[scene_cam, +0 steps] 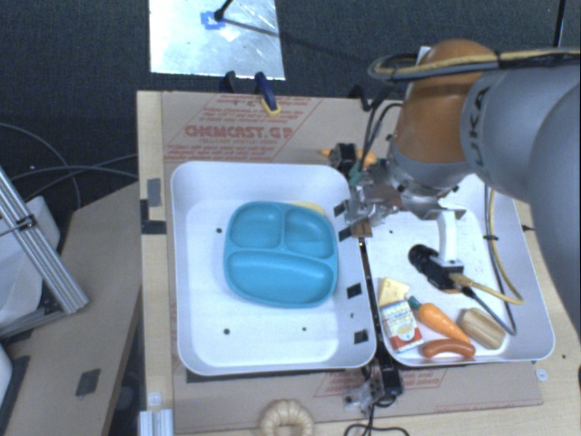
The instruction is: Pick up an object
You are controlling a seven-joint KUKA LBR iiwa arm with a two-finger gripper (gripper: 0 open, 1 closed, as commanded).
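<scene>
While its spread cannot be told, the tool [363, 209] should drop squarely toward the carrot [433, 316], clear of the cheese wedge [392, 291] beside that carrot

We read "CHEMCAST GP" in red print on the brown sheet [238, 125] lying on the desk, up and left of the claw [361, 209]. Grey letters on the arm [508, 125] are too cut off to read.

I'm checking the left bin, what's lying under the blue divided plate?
A yellow item peeks out from behind the blue divided plate's far right edge. The plate covers most of it, so its kind cannot be told. White bin floor surrounds it.
</scene>
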